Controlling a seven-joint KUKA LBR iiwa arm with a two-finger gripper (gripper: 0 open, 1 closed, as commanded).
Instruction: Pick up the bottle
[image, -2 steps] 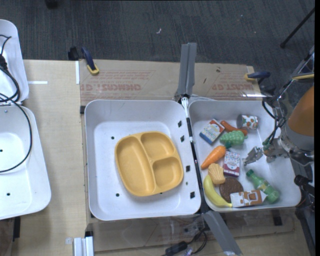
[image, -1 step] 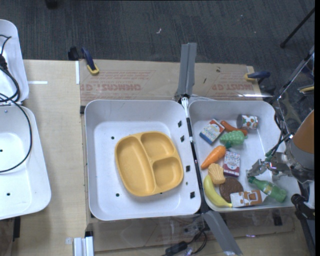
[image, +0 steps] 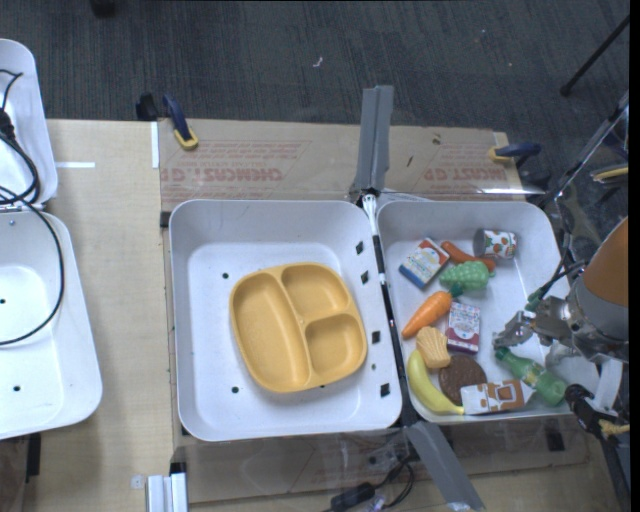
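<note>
Judged to be at the approach step, not yet at the grasp: grey metal two-finger gripper (image: 528, 327) poised low over the near right part of the shallow white right-hand bin (image: 548, 214), with the green plastic bottle (image: 531, 377) lying on its side just below and nearer the camera, seemingly touching or almost touching the tool's tip, narrow neck pointing to the gripper's left. No sign of the bottle lifted or caught in the tool. Whether open or closed: cannot tell, with the metalwork and cables a tangle from this angle. Nothing visibly held. Crowding close by: a small orange-and-white carton (image: 494, 397) just beside the bottle's neck end, below-left of the gripper; a round brown cookie toy (image: 462, 378) and a yellow plastic banana (image: 424, 386) farther left; a red-and-white box (image: 463, 326) level with the gripper, to its left. Well away to the left, in the other white bin (image: 200, 300), a yellow divided plastic plate (image: 297, 325), of no concern here. Likely needed next: a slight shift toward the bottle's body, alignment across its narrow width, a descent clear of the carton, then a firm closing and a straight lift.
</note>
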